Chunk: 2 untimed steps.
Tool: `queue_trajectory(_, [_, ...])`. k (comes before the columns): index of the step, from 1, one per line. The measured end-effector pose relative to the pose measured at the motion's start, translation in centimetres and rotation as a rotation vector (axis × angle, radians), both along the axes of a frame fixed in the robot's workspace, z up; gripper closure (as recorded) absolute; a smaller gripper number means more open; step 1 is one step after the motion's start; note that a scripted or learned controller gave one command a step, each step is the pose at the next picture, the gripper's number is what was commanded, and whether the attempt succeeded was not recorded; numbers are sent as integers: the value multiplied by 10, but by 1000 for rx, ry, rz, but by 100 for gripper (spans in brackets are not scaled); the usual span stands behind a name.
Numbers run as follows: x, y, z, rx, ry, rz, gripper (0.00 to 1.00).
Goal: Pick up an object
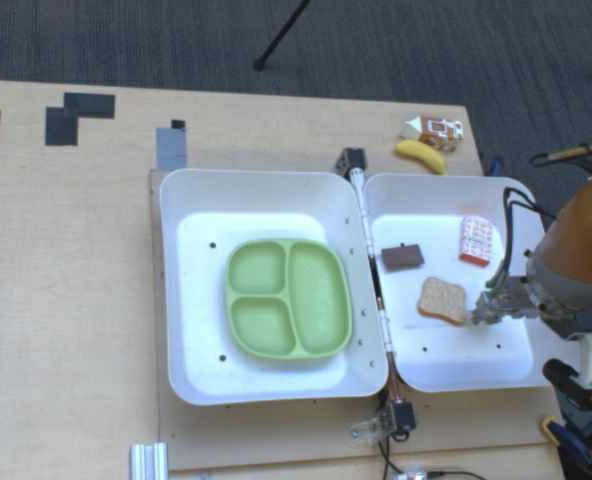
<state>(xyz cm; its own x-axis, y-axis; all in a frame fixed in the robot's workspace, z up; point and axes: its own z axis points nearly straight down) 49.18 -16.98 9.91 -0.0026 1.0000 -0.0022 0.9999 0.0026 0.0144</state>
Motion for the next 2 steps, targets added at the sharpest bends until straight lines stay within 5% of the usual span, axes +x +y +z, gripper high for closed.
queue_trajectory(1, [0,0,0,0,0,0,0])
queue_trajectory(2, [1,0,10,0,-3,1,100])
